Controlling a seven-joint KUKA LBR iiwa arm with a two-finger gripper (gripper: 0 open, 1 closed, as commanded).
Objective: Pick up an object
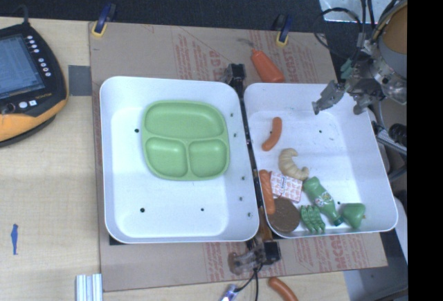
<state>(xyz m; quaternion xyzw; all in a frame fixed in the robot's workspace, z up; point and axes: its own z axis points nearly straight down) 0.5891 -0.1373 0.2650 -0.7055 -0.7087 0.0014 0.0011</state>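
grey arm reaching in from the right, jaws (342, 100) spread open and holding nothing above the right bin's (360, 128) far edge, sausage (273, 133) lying in that bin nearby, green divided plate (185, 139) in left bin (121, 175)

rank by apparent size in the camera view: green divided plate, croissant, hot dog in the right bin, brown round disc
1. green divided plate, by far the largest
2. brown round disc
3. croissant and hot dog: these look too alike in size to rank
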